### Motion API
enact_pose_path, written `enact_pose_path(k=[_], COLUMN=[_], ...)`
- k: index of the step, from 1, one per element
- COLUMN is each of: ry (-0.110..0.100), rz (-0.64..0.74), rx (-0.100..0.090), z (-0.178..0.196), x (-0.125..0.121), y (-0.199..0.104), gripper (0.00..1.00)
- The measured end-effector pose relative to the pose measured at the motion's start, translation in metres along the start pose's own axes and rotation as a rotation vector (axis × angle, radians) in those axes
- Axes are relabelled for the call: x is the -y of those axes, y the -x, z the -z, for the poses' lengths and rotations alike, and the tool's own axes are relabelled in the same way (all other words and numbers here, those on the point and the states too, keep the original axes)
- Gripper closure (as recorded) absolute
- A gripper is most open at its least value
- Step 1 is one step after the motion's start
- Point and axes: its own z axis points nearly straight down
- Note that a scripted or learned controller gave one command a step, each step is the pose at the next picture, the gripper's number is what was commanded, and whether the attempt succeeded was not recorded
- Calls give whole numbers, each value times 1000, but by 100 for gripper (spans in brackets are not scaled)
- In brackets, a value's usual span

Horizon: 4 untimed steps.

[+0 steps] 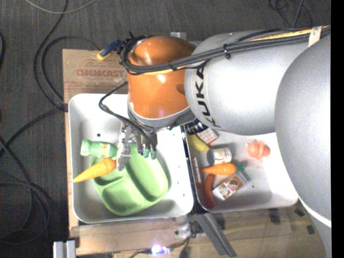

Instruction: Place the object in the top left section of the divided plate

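From the camera fixed above the bench, you saw the grey KUKA arm (252,85) come in from the right and spread across most of the upper right of the view, its broad silver body covering the top of the right-hand shallow white bin (269,198). The orange band above the wrist (156,82) sat over the upper edge of the left-hand shallow white bin (78,144), and the wrist pointed straight down into that bin. Black cables (161,63) ran across the orange band.

The two-finger gripper (134,149) hung below the band, its tips just above the upper left part of the green divided plastic plate (134,184). The fingers (124,153) stood slightly apart, and you could see nothing clamped between them. The orange plastic carrot with a yellow tip (95,170) lay tilted across the plate's upper left edge, its thick end touching the plate close beside the fingers and its tip out over the bin floor. A green plastic bottle-shaped toy (97,148) lay just above the carrot.

In the right bin you had a second orange carrot with a green top (220,169), a small white jar (221,155), a red-and-white carton (230,186), a pink rounded toy (258,149) and a yellow piece (198,143) near the divider
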Motion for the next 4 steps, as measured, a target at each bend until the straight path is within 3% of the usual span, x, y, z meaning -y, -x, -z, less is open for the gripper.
enact_pose_path(k=[1, 2, 3, 4], ry=[2, 3, 4, 6], rz=[-93, 63, 331, 330], rx=[-3, 3, -1, -4], z=[-67, 44, -16, -8], x=[66, 145, 117, 117], y=[-37, -28, -32, -32], gripper=[100, 100, 100, 100])
